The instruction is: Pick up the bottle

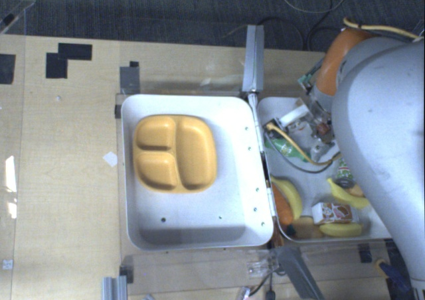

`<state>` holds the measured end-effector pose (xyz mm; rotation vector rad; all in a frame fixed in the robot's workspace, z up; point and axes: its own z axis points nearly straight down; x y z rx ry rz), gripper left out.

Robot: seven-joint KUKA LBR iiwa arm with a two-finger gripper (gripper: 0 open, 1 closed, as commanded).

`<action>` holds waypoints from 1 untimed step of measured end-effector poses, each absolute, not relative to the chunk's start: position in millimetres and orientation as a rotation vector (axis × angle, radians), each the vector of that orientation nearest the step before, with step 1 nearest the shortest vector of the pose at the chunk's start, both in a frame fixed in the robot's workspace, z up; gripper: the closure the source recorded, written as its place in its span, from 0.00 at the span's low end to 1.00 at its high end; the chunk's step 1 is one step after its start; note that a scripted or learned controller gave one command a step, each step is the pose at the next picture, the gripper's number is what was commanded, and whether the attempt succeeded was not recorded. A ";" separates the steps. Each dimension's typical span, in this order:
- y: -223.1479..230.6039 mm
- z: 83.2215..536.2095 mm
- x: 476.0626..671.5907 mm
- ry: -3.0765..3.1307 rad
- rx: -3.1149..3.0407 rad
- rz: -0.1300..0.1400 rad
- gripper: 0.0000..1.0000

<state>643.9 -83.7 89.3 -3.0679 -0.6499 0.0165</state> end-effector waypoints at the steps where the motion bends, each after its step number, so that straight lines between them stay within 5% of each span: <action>1: -82.0 101.4 648.0 -0.671 -3.072 -0.008 1.00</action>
